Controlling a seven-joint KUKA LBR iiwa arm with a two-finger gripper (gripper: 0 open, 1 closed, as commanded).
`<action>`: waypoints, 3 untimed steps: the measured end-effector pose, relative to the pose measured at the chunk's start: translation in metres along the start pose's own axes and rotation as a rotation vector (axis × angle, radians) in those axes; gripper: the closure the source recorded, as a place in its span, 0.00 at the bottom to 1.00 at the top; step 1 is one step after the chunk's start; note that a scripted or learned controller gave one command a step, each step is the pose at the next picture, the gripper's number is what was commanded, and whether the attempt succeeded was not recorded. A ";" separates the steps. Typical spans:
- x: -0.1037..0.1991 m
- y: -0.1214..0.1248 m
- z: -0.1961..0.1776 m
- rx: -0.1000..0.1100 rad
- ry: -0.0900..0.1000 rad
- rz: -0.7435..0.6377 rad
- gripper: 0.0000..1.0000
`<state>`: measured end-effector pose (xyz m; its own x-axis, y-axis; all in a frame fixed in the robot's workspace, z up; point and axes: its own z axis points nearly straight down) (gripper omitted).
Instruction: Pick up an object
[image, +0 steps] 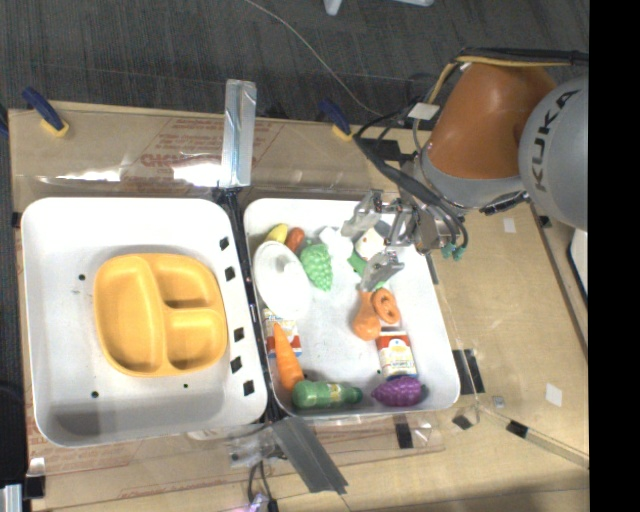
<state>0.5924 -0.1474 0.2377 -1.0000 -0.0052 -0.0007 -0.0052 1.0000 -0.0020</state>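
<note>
Toy food fills the right bin (440, 330): green grapes (317, 265) near 11 o'clock, an orange piece (373, 313) at center, a purple cluster (398, 391) at 5 o'clock. They look like light, stiff, slick plastic, best pinched across the middle. From 2 o'clock the claw (384, 240) hangs over the bin's top edge; whether it is open or closed cannot be told.

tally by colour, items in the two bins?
Yellow: 2, the divided tray and a small piece
Orange: 3, carrot, lumpy piece, small piece
Green: 2, grapes, cucumber-like piece
Purple: 1, grapes
White: 1, bowl
Bottle with orange label: 1
Total: 10
</note>
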 end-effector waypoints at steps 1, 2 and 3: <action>0.077 -0.006 0.089 -0.003 0.006 0.047 0.00; 0.058 -0.044 0.146 -0.002 0.001 0.074 0.00; 0.055 -0.042 0.134 -0.002 -0.003 0.064 1.00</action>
<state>0.5379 -0.1899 0.1036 -0.9983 0.0585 -0.0039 0.0585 0.9983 -0.0003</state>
